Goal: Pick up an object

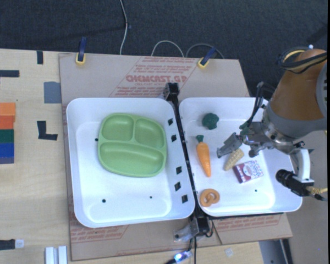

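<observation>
White plastic, two shallow bins side by side on a cardboard sheet [154, 73], fills the middle of the frame. Nearest the bottom edge, in the right bin [264, 205], a pretzel-shaped toy [209, 197] lies close to the divider. Just above it, a toy carrot [203, 155] rests lengthwise with its green top toward the back. To its right lies a pale corn-like piece [234, 158], and right beside that a small purple and white packet [248, 171].

Over the corn piece hangs the gripper [231, 147], its grey fingers spread apart and pointing left, with nothing between them; one fingertip sits just above the corn. The grey arm with its orange band [297, 89] comes in from the right edge.

Farther back in the same bin sits a dark green broccoli toy [210, 120], apart from the rest.

In the left bin [82, 202] lies a light green divided plate [133, 145], flat.

At the far left of the frame, coloured blocks [2, 132] stand stacked on the wooden bench.
</observation>
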`<state>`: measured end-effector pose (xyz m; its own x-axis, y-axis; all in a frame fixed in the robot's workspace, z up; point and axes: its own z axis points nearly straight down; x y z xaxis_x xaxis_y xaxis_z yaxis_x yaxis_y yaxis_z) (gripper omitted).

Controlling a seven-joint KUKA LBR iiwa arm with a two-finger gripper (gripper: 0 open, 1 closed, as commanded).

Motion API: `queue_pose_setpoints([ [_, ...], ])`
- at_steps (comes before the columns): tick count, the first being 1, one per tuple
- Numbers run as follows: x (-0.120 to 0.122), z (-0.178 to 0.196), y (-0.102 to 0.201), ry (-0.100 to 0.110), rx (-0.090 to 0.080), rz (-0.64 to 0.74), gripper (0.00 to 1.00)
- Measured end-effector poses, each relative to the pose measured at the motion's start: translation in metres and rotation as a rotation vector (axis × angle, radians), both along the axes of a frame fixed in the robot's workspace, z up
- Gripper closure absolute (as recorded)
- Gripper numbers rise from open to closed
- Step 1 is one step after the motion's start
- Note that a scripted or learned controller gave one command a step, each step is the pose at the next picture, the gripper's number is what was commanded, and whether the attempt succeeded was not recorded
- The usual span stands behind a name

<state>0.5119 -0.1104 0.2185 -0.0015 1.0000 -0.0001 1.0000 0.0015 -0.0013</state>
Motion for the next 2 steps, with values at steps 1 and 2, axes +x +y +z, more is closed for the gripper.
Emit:
queue_pose_setpoints([
  [1, -0.003, -0.060, 0.008, 0.003, 0.001, -0.001, 0.00],
  [2, -0.005, -0.124, 0.010, 0.006, 0.002, -0.001, 0.00],
])
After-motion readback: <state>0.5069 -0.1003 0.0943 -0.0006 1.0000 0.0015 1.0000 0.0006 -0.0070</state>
